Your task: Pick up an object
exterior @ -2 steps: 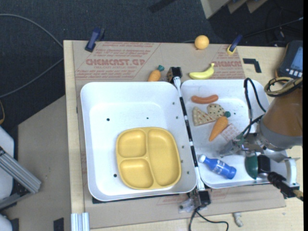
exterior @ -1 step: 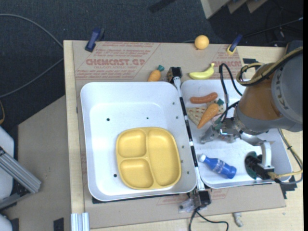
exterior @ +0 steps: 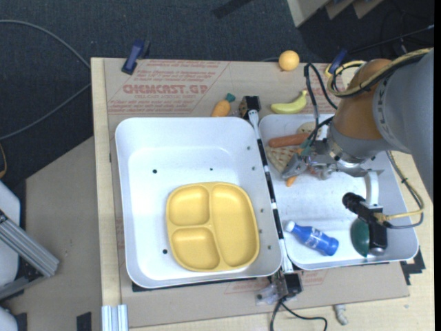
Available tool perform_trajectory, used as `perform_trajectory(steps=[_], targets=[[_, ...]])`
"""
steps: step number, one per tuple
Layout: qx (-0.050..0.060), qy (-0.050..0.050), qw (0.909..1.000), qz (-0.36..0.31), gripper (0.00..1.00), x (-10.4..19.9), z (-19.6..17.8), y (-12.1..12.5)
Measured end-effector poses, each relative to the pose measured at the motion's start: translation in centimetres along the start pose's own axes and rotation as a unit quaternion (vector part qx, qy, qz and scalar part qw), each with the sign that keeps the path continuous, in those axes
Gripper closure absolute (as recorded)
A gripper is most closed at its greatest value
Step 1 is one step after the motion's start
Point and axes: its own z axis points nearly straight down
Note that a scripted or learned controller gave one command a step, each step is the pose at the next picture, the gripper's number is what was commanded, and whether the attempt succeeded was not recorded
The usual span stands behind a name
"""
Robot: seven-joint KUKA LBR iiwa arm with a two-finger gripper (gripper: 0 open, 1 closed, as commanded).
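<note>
Low in the right bin (exterior: 310,205), toward its far-left corner: gripper (exterior: 308,165), open or shut impossible to tell from this angle. Just beyond it and to its left, a reddish-brown sausage (exterior: 288,141), smooth and rod-shaped, long axis across the bin, right end tipped slightly toward the far wall. Directly left of the gripper, close against it, a flat tan piece (exterior: 278,158) with a gridded, waffle-like face. Just nearer and left of the gripper, a small orange stick (exterior: 290,180), slender and slanted, lower end toward the bins' shared wall. Well nearer than the gripper, a blue bottle (exterior: 315,239) on its side, white cap pointing up-left, base toward the near-right corner. Right of the bottle, a dark green rounded thing (exterior: 358,234), glossy, partly hidden. Far left of the gripper, across the shared wall, the left bin (exterior: 138,150) with a yellow three-part plate (exterior: 210,225), matte, round-cornered. Beyond the gripper, outside the bins on the brown board (exterior: 172,85): a curved yellow banana (exterior: 290,103), an orange ball (exterior: 289,61), an orange carrot-like thing (exterior: 222,107), a small black thing (exterior: 251,104) and, far off to the left, a blue clip (exterior: 134,56).
</note>
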Motion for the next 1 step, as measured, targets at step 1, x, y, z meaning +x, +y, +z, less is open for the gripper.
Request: perform_trajectory(steps=[1], targets=[[0.0,0.0,1.0,0.0,0.0,-1.1,0.01,2.8]])
